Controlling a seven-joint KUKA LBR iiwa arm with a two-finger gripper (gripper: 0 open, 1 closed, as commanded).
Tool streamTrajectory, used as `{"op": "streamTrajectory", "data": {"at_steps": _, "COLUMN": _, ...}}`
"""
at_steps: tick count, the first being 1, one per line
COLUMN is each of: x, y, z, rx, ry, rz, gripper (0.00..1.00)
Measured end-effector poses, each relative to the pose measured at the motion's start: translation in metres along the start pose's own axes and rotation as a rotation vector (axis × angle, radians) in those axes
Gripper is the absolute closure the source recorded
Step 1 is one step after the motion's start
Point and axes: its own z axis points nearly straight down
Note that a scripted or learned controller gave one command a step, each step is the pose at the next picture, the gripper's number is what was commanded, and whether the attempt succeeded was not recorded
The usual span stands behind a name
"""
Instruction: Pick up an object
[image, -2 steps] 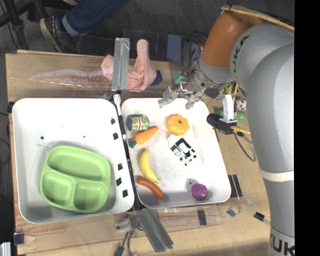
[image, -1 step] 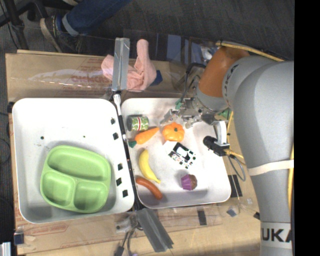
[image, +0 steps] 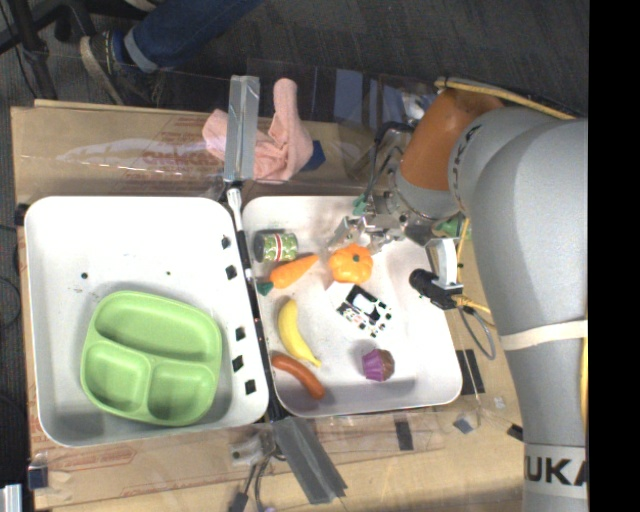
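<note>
Brown cardboard covers the table (image: 120, 150), and two white bins sit on it side by side. Near the upper middle of the right bin (image: 440, 370), the gripper (image: 362, 232) hangs low over the bin floor, and whether its fingers stand wide or narrow cannot be told, since the metal parts blur together. Just below and touching close to it sits a small orange pumpkin (image: 351, 264). Left of that lies a carrot (image: 292, 271), with a small green can (image: 275, 245) on its side above it against the bin's left wall. Below the pumpkin is a black and white patterned card (image: 364, 309). A banana (image: 293, 333) lies lower left of it, a red sausage (image: 298, 374) below that, and a purple piece (image: 377, 364) sits at the lower right. The grey arm (image: 520, 220) with its orange band fills the right of the frame. In the left bin (image: 60, 230) rests a green divided tray (image: 152, 357). A pink cloth (image: 270, 135) lies at the top behind the bins.
</note>
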Motion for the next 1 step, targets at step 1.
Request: {"op": "streamTrajectory", "data": {"at_steps": 1, "x": 0.0107, "y": -0.0580, "z": -0.0777, "rx": 0.002, "ry": 0.001, "rz": -0.044, "gripper": 1.00}}
